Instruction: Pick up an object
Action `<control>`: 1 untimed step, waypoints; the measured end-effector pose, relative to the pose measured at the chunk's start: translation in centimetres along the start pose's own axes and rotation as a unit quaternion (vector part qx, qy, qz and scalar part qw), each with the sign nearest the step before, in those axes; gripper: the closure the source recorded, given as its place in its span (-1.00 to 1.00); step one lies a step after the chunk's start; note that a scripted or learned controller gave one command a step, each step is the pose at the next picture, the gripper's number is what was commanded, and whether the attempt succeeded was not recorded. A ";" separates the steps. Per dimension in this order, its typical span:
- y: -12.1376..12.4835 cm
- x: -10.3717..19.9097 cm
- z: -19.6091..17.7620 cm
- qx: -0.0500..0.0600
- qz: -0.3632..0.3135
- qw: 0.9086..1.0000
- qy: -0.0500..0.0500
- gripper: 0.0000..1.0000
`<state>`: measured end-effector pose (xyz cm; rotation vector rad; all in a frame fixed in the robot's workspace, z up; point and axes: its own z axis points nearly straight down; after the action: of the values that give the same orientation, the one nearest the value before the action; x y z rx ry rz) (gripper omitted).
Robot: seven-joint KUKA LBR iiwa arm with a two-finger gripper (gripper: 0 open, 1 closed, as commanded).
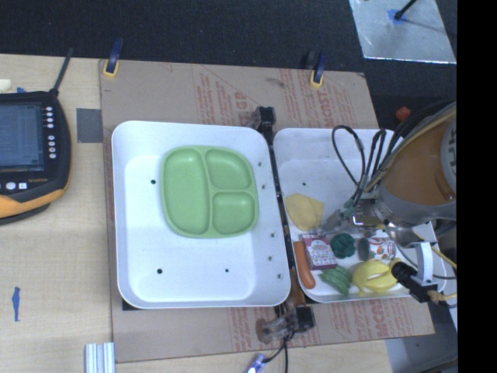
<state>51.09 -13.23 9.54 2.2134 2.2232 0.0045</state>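
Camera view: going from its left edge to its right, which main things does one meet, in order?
Handheld control pendant → left white bin holding the green divided plate → pale yellow object in the right bin → grey arm with its orange band.

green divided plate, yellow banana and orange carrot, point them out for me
green divided plate (208, 190), camera view, centre ridge where the compartments meet
yellow banana (373, 277), camera view, middle of its curved body
orange carrot (304, 267), camera view, mid-length of the stick
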 end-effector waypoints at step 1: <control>-1.3 -7.9 -4.6 0.004 0.001 1.000 0.000 -1.00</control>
<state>49.75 -21.16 14.19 2.2199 2.2243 -0.0034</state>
